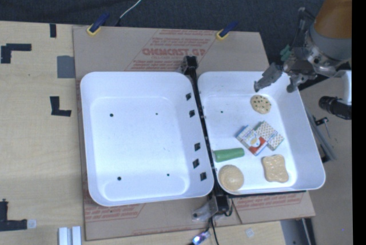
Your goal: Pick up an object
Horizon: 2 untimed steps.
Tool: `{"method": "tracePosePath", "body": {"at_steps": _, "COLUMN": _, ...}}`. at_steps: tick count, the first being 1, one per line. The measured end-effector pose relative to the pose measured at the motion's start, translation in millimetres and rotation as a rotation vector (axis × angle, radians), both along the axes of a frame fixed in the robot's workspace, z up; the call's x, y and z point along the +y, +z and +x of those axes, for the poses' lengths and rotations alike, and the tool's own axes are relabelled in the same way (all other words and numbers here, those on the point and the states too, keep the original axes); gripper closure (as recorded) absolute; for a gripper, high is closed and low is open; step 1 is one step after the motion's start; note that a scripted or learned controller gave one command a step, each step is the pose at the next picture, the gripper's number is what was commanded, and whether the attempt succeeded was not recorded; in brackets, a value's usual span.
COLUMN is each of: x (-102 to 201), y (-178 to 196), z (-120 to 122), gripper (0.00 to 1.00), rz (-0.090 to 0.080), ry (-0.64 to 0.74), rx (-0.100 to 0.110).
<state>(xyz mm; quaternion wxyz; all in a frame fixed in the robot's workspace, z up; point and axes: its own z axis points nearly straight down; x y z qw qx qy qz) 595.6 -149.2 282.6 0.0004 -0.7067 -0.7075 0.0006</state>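
A: Report any legible markings on the bench.

B: One item. The cardboard sheet beneath the two bins carries red print, inverted as seen from this position. It appears to read "CHEMCAST GP"; the smaller lines beside it cannot be resolved.

A: Markings on the small colourful packet in the right-hand bin?

B: Printed pattern present, but nothing legible. No other text, numbers or signs readable.

arm cut off at right edge, small carton's print unreadable
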Motion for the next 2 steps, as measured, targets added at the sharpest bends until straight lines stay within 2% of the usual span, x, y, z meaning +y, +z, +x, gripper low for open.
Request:
{"method": "tracePosePath", "body": {"at_steps": 1, "x": -55, "y": 17, "z": 8, "gripper": 0.00, "rz": -0.003, "ry": -0.003, "rx": -0.003}}
{"method": "tracePosePath", "body": {"at_steps": 2, "x": -27, "y": 29, "z": 36, "gripper": 0.00, "rz": 0.000, "ry": 0.003, "rx": -0.003}}
